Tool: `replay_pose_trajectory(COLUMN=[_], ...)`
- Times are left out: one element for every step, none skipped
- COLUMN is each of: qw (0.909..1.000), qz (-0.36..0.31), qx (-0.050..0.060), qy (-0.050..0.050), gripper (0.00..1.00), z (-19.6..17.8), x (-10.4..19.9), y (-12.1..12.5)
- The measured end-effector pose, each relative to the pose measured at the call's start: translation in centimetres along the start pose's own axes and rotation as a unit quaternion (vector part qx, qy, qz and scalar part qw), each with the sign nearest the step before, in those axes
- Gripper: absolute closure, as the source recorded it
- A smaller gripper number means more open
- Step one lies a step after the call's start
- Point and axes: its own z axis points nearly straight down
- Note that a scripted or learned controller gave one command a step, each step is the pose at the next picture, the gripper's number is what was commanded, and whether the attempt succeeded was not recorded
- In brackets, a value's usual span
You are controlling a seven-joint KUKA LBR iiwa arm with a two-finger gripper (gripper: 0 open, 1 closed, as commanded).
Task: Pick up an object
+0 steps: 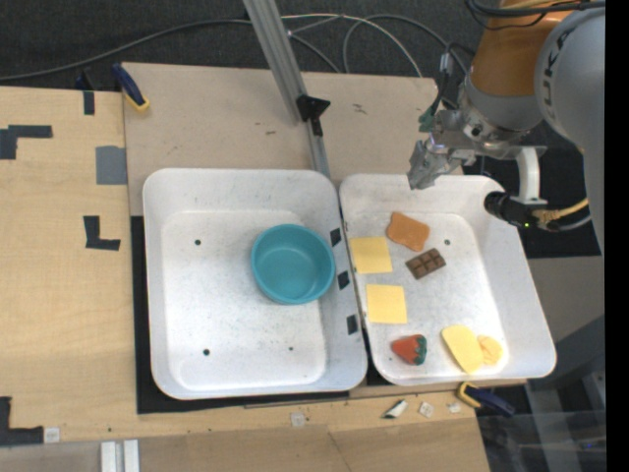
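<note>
Claw (426, 171) above right bin's (516, 264) far rim, nothing held, finger opening unclear

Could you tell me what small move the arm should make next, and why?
Probably shift the gripper toward the near side and lower it over the orange-brown piece. The gripper sits above the right bin's far rim, holding nothing visible, and that piece lies closest.

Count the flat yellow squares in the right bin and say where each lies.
2. One yellow square lies left of the brown bread piece; the other yellow square lies just below it, above the strawberry.
</note>
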Motion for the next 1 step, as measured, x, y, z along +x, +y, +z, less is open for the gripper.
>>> replay_pose_trajectory(qw=[1.0], qz=[0.0], qx=[0.001], qy=[0.0], gripper=[1.0], z=[1.61], x=[4.21], y=[-2.65])
